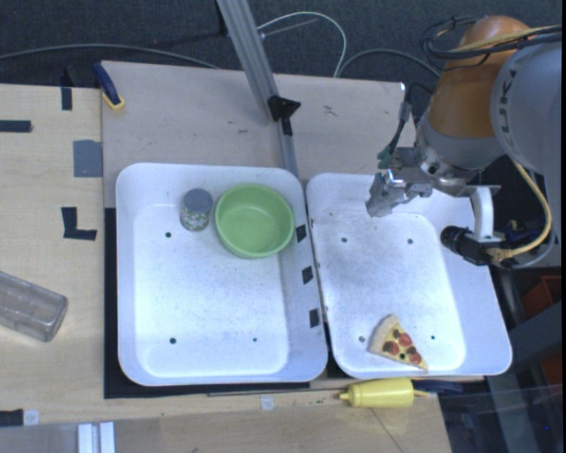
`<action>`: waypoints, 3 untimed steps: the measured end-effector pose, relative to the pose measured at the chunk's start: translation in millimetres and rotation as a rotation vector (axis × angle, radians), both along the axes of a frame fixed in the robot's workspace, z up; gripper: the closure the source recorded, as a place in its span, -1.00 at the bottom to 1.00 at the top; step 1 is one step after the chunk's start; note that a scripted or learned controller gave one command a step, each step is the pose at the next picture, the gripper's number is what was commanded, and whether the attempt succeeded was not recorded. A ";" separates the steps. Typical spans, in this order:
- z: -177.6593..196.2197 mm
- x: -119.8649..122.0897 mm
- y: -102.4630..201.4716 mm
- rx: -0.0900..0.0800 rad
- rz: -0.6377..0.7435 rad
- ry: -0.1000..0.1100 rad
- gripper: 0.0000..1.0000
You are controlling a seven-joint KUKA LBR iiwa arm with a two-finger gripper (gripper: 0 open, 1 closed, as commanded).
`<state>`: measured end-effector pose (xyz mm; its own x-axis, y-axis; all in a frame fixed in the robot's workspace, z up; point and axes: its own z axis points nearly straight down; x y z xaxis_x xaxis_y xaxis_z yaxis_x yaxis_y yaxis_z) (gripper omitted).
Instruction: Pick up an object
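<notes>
Overhead, in the camera view, we see two white bins side by side on the worktop (198, 111). We judge the layout to be a sorting arrangement: the shallow walls keep loose things within the arm's reach and stop them from sliding off.

The left bin (151, 347) holds a green bowl (255, 220), upright with its mouth open, near the far wall. A small jar (197, 209) stands just beside it on the left, apparently touching its rim.

The right bin (472, 291) holds a pizza slice (396, 341), lying flat near the front wall with its point toward the far side. We take this slice as the likeliest object to pick, since it is the one thing in the bin where the arm is working.

The arm (481, 83) reaches in from the right, and its pincer (385, 196) sits low over the far left part of the right bin. Whether the pincer is apart or together we cannot tell; its tips are too small and blurred. Nothing is visibly held.

The slice lies well apart from the pincer, toward the front of the same bin and slightly to the right. We judge that a pick would need travel toward the front wall before descent. The bowl and jar lie across the bin divider to the pincer's left.

A yellow bottle (381, 394) lies on the worktop in front of the right bin, and a clear tumbler (19, 302) lies at the far left.
</notes>
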<state>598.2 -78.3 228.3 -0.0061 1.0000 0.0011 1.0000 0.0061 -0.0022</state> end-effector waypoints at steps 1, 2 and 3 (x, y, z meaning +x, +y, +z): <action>8.7 7.9 54.0 0.001 0.001 -0.002 1.00; 15.6 23.3 105.6 0.001 0.001 -0.002 1.00; -2.2 32.9 160.5 -0.001 0.001 0.000 1.00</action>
